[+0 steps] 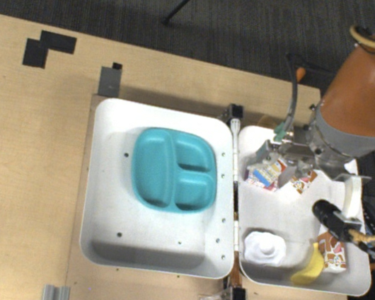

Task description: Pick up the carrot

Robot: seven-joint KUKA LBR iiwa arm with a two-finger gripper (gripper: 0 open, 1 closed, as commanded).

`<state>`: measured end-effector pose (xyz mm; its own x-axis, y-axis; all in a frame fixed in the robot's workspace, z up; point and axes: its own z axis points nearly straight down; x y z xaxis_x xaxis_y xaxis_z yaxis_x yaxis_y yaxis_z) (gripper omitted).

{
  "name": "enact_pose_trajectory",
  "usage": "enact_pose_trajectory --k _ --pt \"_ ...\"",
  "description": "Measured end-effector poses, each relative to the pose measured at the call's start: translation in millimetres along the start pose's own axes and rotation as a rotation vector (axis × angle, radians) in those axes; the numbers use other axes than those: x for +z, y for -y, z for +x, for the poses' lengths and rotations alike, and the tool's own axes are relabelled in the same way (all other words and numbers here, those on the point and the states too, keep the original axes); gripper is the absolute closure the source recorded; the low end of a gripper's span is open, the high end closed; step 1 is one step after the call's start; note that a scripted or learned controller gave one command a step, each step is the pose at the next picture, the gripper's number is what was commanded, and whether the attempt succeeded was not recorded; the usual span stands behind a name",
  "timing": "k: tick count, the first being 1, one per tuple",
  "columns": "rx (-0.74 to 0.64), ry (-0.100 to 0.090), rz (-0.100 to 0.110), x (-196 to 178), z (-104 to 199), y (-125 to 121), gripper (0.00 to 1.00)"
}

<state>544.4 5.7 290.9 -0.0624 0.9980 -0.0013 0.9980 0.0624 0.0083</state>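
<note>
The jaws [283,155] hang low over the right white bin [358,283]; whether they are spread, I cannot tell. No carrot is identifiable among the clutter beneath, so they may seize the colourful snack packet [263,175] instead.

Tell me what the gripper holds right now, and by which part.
Cannot be told. The gripper is down in the right bin among small packets, with the wrist covering it. No carrot can be made out there.
</note>
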Motion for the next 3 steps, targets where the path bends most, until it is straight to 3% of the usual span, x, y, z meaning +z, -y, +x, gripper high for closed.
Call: enact_pose_trajectory --k 1,2,3 --pt "0.106 -0.002 0.015 109.6 37.1 48.9 0.00" --pt "0.006 0.001 0.002 101.4 -20.5 -2.8 0.00" --pt "0.107 -0.003 0.009 106.3 16.7 56.1 0.00"
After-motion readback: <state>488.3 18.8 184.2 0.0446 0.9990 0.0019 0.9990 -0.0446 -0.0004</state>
